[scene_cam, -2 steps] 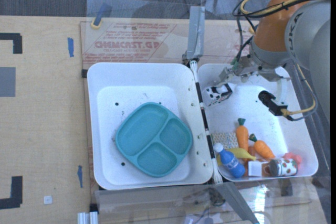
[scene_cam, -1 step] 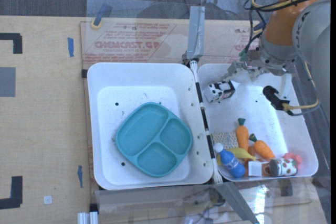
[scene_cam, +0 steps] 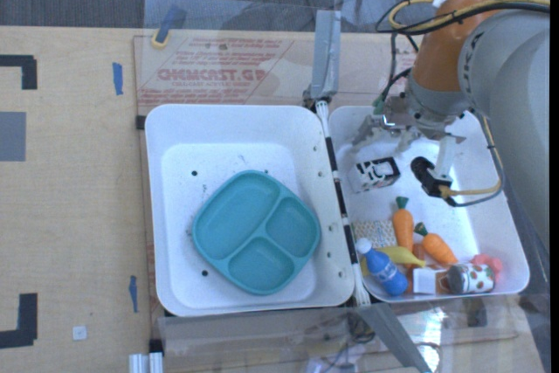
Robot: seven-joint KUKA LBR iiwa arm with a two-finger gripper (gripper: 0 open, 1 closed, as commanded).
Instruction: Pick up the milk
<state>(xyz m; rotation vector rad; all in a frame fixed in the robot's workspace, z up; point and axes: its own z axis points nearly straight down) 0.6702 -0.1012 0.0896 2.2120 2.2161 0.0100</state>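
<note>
Although several toys crowd the lower right of the frame, namely a blue bottle (scene_cam: 384, 269), a banana (scene_cam: 403, 256) and two carrots (scene_cam: 404, 228), the milk (scene_cam: 376, 173) appears to be the small black-and-white carton lying apart from them in the upper half of the right bin (scene_cam: 515, 271). Judged light, stiff-walled and rather slick; liable to skid or tip if pinched at a corner. Recommended hold: across its two flat opposite faces, mid-body. The end effector (scene_cam: 390, 132) hovers just beyond the carton; its opening cannot be told, and nothing is seen held.
</note>
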